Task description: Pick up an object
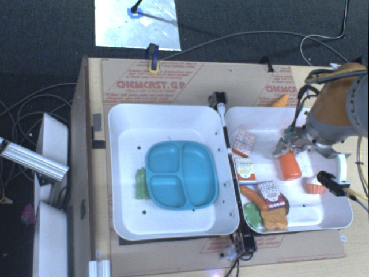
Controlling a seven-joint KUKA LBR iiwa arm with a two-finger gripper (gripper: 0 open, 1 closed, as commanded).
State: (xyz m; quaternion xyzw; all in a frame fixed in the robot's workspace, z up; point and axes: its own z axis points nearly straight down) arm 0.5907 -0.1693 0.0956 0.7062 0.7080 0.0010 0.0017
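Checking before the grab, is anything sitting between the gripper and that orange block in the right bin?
Nothing visible does. The gripper hangs right at the top end of the orange block; the small cartons lie off toward the divider, not between them.

Bench (173,79) topped with brown sheet printed in red lettering. 2 shallow white bins side by side on it, touching along middle: left bin (127,126), right bin (331,212). Orange piece (280,101) lies on bench just behind right bin. Blue-and-yellow clamp (153,59) grips far edge; black clip (268,66) further right on same edge.
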